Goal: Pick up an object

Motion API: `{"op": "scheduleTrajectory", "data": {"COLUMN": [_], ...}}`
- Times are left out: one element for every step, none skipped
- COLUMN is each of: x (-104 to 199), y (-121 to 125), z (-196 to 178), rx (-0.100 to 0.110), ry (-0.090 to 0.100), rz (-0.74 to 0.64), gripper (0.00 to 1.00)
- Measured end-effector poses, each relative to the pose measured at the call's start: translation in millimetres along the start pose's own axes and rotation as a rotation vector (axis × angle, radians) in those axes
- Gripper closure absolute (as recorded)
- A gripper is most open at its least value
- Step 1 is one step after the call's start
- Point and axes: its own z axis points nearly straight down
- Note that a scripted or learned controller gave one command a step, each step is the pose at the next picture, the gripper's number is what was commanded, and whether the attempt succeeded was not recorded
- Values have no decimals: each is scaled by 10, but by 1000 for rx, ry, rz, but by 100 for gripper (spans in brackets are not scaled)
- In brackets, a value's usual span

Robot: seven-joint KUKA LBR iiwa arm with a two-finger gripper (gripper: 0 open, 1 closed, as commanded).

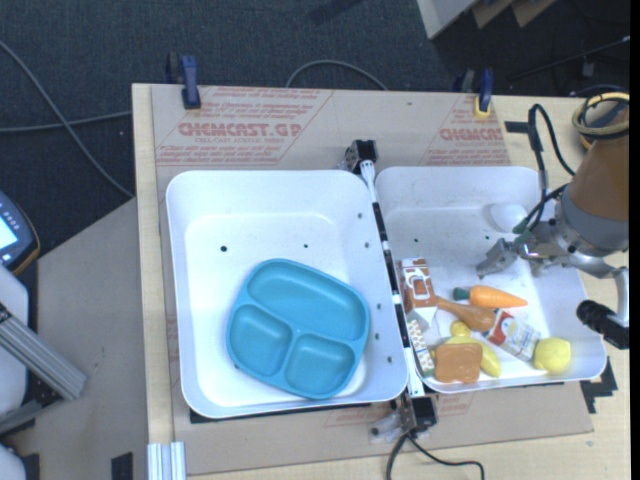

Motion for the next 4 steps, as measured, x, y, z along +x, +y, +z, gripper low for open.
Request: {"op": "scheduleTrajectory", "data": {"x": [476,446,839,1725], "y": [-299,-301,65,263], "z": [431,335,443,-635], "rx": [5,4,2,-7], "ry": [10,6,5,9], "rz": [-8,-5,-11,-16], "gripper": [0,100,100,100]}}
